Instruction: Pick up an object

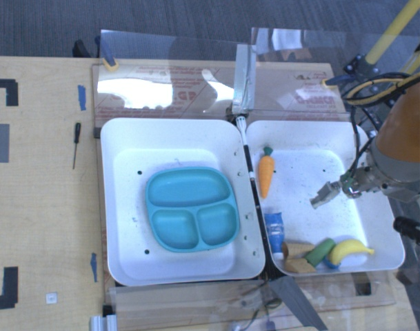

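Hovering over the right bin, the end effector, grip state unclear, sits beside the carrot.

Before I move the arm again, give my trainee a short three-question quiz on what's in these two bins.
1. True or false: the blue divided plate lies in the right bin.
2. Which item lies nearest the divider at the top of the right bin? A) toy banana B) toy carrot C) blue tube
3. Fill in: the gripper hovers over the ___ bin.

Key: 1 false, it lies in the left bin; 2 B; 3 right.
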`<state>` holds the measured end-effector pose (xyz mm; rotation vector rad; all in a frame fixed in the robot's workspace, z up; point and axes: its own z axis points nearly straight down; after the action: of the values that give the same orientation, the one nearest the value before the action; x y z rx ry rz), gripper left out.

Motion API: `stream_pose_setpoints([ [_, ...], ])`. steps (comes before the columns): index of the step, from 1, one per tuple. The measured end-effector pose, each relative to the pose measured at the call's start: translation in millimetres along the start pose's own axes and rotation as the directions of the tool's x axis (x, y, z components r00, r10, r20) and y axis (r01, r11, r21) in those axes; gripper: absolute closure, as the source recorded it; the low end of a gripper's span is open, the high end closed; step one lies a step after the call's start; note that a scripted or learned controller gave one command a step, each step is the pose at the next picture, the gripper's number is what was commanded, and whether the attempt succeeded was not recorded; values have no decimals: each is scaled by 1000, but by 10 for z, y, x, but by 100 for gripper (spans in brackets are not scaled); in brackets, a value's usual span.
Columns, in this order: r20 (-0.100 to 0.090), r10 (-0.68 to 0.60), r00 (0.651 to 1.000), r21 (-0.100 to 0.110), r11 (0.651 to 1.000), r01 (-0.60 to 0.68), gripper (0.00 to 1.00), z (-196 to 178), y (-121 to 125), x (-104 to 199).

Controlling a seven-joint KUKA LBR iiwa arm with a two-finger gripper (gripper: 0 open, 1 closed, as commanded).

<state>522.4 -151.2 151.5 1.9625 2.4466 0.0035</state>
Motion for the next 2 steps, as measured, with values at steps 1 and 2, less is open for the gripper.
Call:
stream_pose_setpoints([
  [1, 0, 52, 999, -2, 999, -52, 0, 634, -272, 488],
  [2, 0, 84, 996, -1, 996, -84, 0, 647, 663, 109],
])
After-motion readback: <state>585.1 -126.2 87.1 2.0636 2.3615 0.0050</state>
